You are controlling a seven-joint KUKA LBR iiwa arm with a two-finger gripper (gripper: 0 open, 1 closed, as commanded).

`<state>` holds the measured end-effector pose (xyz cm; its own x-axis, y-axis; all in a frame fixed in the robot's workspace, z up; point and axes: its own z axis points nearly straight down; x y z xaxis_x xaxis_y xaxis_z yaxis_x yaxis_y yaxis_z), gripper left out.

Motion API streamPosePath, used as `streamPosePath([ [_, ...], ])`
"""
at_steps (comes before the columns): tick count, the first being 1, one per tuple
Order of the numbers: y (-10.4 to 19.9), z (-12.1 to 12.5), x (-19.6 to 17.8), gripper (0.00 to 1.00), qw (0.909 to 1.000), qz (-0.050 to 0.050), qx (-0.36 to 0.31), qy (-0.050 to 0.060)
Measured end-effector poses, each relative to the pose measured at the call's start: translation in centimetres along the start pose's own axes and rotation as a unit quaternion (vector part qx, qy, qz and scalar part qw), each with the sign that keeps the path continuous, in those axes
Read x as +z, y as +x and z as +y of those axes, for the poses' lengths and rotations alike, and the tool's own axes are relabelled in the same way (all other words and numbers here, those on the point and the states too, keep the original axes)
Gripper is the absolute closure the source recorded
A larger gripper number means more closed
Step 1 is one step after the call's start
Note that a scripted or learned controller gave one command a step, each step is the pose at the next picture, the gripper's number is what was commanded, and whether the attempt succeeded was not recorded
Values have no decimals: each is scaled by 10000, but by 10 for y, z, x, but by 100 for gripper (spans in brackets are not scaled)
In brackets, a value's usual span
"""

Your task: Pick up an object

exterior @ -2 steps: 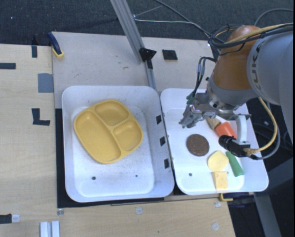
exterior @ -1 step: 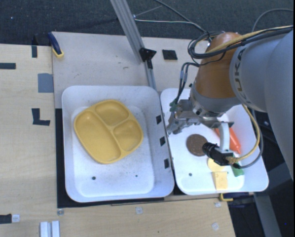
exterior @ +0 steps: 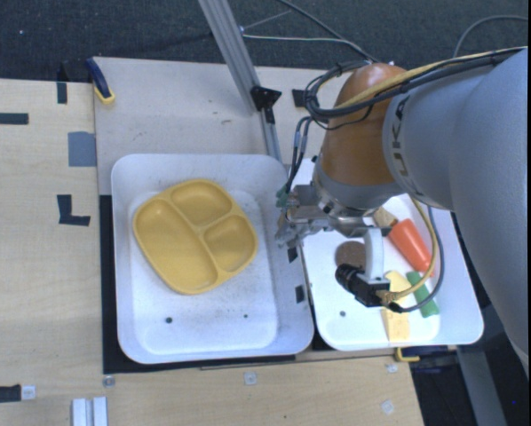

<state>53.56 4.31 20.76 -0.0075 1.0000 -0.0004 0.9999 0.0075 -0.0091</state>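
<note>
Two shallow white bins sit side by side on the bench. The left bin holds one thing: a yellow plate divided into three compartments. It lies flat toward the bin's far-left part, and a couple of dark specks mark the bare floor in front of it.

The right bin holds the smaller things, partly covered by the arm:
- One orange carrot lies at a slant near the bin's middle.
- One round brown piece lies just left of the carrot.
- One flat yellow piece lies by the near rim.
- Some green bits lie between the carrot's lower end and the yellow piece. I cannot tell whether they are one thing or two.

There is one arm, grey with an orange band, and it comes in from the right over the right bin. Its pincer hangs over the strip where the two bins meet, right of the plate and left of the brown piece. How far open it is cannot be told from above, and nothing can be seen in its hold. All the things lie in their bins.

The bench is pale wood-grain board. Several black tape marks and one grey patch sit on its left part. One blue-and-yellow clamp grips a far corner. One slanted metal post rises behind the bins. Beyond the bench is dark carpet, with thin cables trailing across it.
</note>
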Motion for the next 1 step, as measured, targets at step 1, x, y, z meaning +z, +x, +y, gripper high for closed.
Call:
streamPosePath([
  [1, 50, 5, -8, 100, 10000, -3, -6, -9],
])
